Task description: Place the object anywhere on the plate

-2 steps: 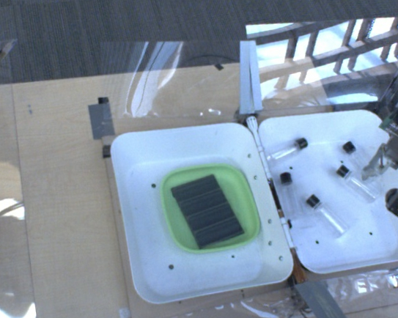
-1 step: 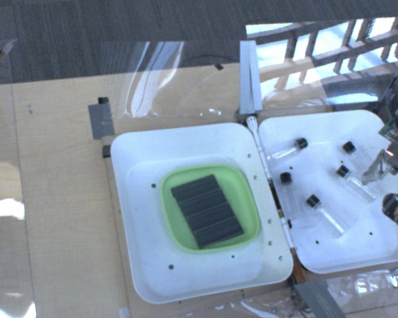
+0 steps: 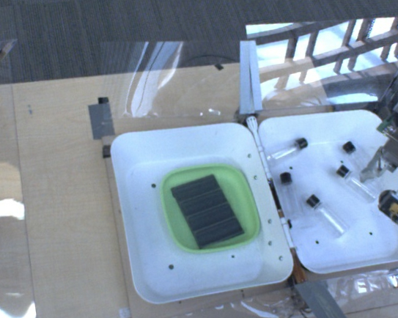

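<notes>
Beneath the camera a pale wooden bench is seen, with dark ribbed floor behind. Two white bins are placed side by side. In the left bin a green plate is laid, and on it the dark ridged object rests, its long axis tilted slightly from upper-left to lower-right. Small clear vials are scattered in the right bin. The gripper is at the right edge; whether it is open cannot be told.

Dark ridged block — on green plate.

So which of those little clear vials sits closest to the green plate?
The short black-capped vial by the right bin's left wall; the other vials lie farther right of the green plate.
</notes>
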Tool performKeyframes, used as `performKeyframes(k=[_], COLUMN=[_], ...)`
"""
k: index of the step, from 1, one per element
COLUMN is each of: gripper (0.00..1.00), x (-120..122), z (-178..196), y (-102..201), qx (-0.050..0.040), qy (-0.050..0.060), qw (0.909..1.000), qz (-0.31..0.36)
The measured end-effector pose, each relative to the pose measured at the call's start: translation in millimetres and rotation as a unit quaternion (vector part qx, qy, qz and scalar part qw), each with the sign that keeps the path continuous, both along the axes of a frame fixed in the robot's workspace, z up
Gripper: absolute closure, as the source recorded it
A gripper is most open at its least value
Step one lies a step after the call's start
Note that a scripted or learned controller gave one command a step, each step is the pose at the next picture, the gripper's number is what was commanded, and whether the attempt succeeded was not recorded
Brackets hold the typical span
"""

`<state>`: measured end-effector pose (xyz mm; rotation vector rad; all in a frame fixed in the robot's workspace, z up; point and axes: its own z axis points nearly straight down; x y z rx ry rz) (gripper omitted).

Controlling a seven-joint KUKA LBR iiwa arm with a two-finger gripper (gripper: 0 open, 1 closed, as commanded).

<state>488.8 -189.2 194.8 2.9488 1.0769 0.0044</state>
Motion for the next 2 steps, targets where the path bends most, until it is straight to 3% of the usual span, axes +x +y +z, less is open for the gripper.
performKeyframes(k=[1,2], gripper=[0.0,0.0], x=[0.1,-0.3], z=[4.5,1.5], y=[8.8,39.5], qx=[0.0001,0.0009], qy=[0.0,0.001], qw=[1.0,0.9999], qz=[-0.009,-0.011])
